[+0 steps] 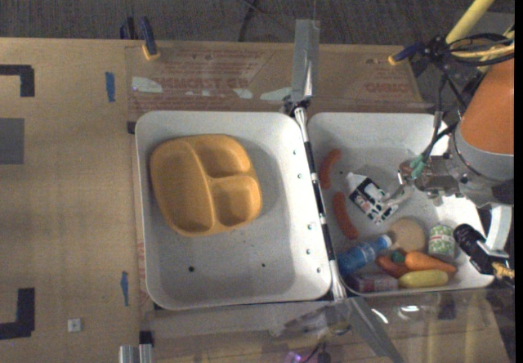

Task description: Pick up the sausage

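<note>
One pincer point(406, 187) is seen low over the right bin point(384, 129), carried by the grey arm with its orange band reaching in from the right. Whether it is open or shut cannot be told from this slanted view, and nothing can be made out in its grip. Just to its left a small black-and-white package point(369, 197) lies tilted on the bin floor. Further left, two sausages are found near the bin's left wall: the upper sausage point(329, 168) and the lower sausage point(345, 215), both reddish, both lying with the long axis roughly up and down the view, the lower one slanted a little. Both lie to the left of the pincer, with the package between; the lower one is judged slightly nearer. A closing line across the short width would be called for. Along the near wall a blue bottle point(364, 254), a carrot point(429, 261), a yellow banana-like piece point(423, 278) and a round biscuit point(408, 235) are crowded. In the left bin point(278, 271) an orange divided plate point(205, 183) rests.
</note>
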Controlling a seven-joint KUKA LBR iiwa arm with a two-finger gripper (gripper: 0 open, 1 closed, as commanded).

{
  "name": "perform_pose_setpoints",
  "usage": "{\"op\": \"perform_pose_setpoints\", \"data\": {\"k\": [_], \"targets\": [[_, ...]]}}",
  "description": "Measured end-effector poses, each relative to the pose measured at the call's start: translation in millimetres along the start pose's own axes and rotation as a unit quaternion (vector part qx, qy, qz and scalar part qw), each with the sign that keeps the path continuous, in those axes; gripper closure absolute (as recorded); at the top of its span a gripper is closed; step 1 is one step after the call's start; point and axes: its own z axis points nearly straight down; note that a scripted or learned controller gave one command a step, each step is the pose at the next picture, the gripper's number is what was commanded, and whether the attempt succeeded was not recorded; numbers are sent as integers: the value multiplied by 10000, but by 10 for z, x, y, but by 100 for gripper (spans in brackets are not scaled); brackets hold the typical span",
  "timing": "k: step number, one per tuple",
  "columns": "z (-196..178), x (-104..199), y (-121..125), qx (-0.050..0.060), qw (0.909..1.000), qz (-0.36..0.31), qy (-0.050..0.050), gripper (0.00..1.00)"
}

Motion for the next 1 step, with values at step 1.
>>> {"op": "perform_pose_setpoints", "data": {"k": [1], "targets": [[101,-560,816,-17,9999,-167,-8,0]]}}
